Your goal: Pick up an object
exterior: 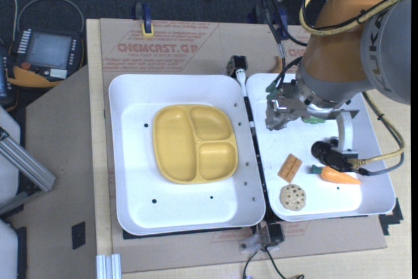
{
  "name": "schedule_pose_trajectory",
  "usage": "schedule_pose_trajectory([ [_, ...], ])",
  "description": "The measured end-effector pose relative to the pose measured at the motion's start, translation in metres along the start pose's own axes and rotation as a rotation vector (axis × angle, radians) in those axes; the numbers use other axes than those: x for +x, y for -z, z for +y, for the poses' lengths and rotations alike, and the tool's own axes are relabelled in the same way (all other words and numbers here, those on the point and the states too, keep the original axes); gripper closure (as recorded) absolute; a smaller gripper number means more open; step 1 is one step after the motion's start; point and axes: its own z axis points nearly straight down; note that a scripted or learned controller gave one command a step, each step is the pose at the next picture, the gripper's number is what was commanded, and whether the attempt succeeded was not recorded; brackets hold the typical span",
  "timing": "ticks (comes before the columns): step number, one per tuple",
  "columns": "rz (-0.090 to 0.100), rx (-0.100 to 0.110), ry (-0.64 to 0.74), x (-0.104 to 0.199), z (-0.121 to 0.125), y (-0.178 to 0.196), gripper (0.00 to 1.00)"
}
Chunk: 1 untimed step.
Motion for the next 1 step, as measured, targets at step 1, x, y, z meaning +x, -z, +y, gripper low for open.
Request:
schedule_pose_trajectory([
  [1, 0.0, 0.0, 0.001, 0.0536, -0.0161, -0.012, 1.0],
])
